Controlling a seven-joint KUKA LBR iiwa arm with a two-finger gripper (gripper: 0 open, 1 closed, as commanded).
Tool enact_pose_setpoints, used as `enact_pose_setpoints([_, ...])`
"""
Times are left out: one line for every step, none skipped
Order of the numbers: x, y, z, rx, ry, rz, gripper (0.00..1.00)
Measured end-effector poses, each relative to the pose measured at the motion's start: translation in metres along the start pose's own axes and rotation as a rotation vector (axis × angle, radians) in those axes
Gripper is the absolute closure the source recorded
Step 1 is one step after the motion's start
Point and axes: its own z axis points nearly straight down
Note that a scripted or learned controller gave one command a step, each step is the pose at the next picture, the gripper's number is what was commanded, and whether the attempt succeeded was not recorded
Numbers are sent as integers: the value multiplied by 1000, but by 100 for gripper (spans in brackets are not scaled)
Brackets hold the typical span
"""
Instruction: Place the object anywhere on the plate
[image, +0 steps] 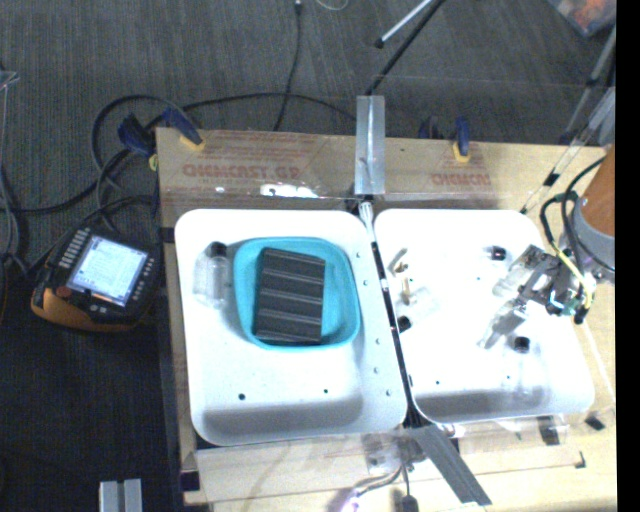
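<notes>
**Dark block on the plate, gripper over the other bin**

We're looking down on both bins, and the action is split. In the left bin (290, 400) we see the turquoise plate (345, 300), and squarely on it lies the dark ribbed block (291, 294), flat, its grooves running across. Just beside the plate's left edge we spot a small clear bottle with a black cap (211, 270), resting on the bin floor.

Over to the right bin (450, 380): the arm (605, 210) comes in from the right, and its gripper (505, 310) hangs above the bin's right half, well apart from the plate. We see two pale fingers (498, 328) spread, with white bin floor between them and nothing in their grasp. A few small dark bits lie near it, too small to name.
</notes>
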Motion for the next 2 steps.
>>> enact_pose_setpoints([35,58,61,-1,6,237,0])
enact_pose_setpoints([-9,-17,38,1,1,176,0])
